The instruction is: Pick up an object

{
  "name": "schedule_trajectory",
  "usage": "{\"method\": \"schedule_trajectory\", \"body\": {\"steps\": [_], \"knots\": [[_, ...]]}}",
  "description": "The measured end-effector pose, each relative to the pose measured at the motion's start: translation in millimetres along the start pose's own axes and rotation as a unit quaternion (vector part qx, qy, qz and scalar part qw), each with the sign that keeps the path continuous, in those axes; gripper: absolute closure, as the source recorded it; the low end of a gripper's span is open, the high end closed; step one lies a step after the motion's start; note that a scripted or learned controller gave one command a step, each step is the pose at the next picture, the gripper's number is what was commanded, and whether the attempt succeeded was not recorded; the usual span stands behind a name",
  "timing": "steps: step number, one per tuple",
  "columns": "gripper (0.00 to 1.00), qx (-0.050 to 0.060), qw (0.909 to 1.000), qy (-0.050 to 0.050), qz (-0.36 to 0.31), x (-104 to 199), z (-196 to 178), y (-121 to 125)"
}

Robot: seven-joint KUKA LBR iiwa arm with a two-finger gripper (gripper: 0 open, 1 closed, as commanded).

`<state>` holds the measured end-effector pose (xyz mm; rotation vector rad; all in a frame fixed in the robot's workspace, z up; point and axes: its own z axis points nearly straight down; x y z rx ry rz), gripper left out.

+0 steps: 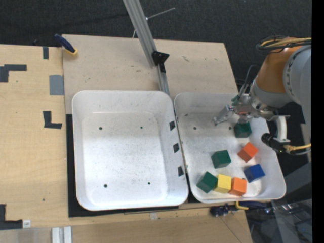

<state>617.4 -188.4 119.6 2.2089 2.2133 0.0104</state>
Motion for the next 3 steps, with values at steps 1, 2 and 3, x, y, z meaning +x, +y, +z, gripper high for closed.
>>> {"method": "schedule_trajectory", "body": {"steps": [1,2,3], "knots": [[1.00,0.000,1.0000,0.000,-0.001,1,-8,0],[1.00,0.006,1.0000,0.002,0.001,-5,-53,-2],[1.00,0.005,1.0000,0.002,0.000,3,-113,3]]}}
